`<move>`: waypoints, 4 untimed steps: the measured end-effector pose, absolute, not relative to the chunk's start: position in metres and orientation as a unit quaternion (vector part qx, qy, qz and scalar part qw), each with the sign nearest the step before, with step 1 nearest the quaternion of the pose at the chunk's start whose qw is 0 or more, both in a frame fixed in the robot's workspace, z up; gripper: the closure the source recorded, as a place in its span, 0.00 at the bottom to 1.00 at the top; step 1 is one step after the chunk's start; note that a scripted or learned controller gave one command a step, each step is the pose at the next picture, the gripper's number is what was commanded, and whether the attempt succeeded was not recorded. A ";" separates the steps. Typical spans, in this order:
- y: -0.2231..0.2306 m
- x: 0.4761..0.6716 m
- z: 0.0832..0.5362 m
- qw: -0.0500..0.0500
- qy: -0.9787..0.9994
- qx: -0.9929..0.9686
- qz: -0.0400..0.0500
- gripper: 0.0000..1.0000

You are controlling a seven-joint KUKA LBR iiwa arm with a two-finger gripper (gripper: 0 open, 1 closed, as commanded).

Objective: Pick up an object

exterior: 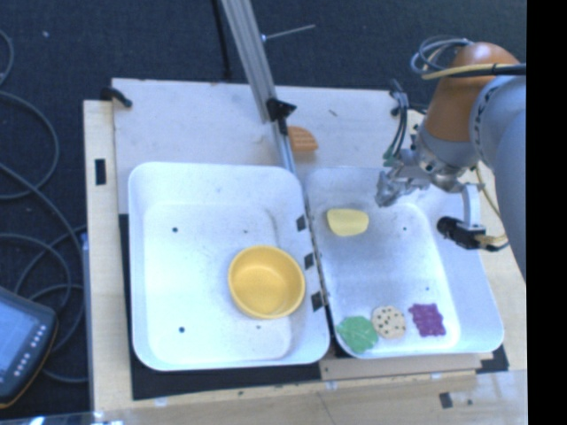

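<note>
The bench (pixel 177 118) spreads out to the left of my gripper (pixel 388 193) and below it in the view, pale and scuffed, with the two white bins on it. My arm (pixel 496 122) comes in from the right, grey, with the orange band (pixel 461 87) just above and to the right of the gripper. The left bin (pixel 159 202) lies well to the left of my gripper; the right bin (pixel 461 317) is under it, and I hang over its upper edge, near the top middle of that bin. The yellow bowl (pixel 266 280) sits upright, mouth up, in the left bin, down and left of me, well apart. A metal rail (pixel 252 56) slants from the top of the view down to the gap between the bins, up and left of my gripper. An orange object (pixel 302 140) lies on the bench beside the rail, outside the bins, left of me and a little higher. Nearest to me is the yellow piece (pixel 347 221), just below and left of my gripper, lying flat on the bin floor with its long axis running left to right; it does not touch me. Far below me, along the lower edge of the right bin, lie a green piece (pixel 357 333), a cookie (pixel 388 322) and a purple piece (pixel 427 319) in a row. Whether my gripper is spread or closed I cannot tell from here.
</note>
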State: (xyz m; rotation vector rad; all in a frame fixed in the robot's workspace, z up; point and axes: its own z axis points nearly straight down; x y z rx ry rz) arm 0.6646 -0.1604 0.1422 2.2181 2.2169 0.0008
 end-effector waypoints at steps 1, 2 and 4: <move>-0.166 0.665 0.188 0.003 0.707 0.708 0.002 1.00; -0.167 0.667 0.243 0.004 0.708 0.706 0.002 1.00; -0.063 0.642 0.263 0.000 0.710 0.704 0.001 1.00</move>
